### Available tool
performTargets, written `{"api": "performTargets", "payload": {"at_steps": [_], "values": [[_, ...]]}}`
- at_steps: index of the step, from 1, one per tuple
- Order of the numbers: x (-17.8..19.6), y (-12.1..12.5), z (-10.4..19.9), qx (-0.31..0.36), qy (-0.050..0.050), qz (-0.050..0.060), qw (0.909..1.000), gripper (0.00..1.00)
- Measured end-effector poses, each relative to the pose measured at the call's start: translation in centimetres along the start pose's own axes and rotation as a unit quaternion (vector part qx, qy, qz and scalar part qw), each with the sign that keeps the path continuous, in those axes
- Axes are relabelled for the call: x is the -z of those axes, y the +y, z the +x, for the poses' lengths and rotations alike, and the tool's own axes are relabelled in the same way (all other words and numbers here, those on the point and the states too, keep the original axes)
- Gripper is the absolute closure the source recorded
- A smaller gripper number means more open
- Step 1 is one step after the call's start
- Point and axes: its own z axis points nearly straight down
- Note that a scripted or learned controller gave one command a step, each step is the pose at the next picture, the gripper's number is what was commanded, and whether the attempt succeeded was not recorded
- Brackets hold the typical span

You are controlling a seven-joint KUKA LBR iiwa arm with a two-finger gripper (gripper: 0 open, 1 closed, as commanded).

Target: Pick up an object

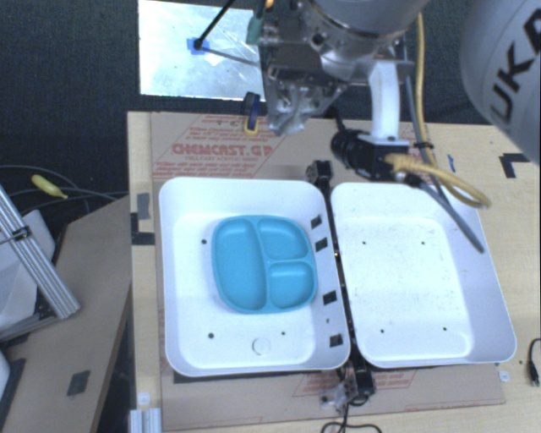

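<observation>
A: On the table (144, 169), two white bins sit side by side, touching along the middle seam. Cardboard (211, 144) with red lettering lies under them.

B: Arm position?

A: The arm (355, 21) comes in from the right at the top of the view, above the far edge of the table, beyond the bins. Gripper (287, 114) hangs over the cardboard, just past the far rim of the left bin (182, 338), well apart from anything inside it.

B: Jaws?

A: Cannot tell. The tip is blurred and seen from above; wide or narrow is not readable. Nothing visible held.

B: Object location?

A: One blue plate (264, 264), three compartments, lying flat near the centre of the left bin, slightly toward the seam. Not touching the walls.

B: Right bin (486, 279)?

A: White floor with faint specks. A yellow hose (444, 178) and a grey rod (461, 221) cross its far right corner.
</observation>
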Motion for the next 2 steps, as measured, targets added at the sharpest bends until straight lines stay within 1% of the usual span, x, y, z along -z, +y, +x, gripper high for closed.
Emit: {"api": "performTargets", "payload": {"at_steps": [1,2], "values": [[-0.4,-3.0,1.6,0.000,-0.001,0.004,1.0000,1.00],[-0.4,-6.0,-1.2,-0.002,-0.002,0.005,1.0000,1.00]]}}
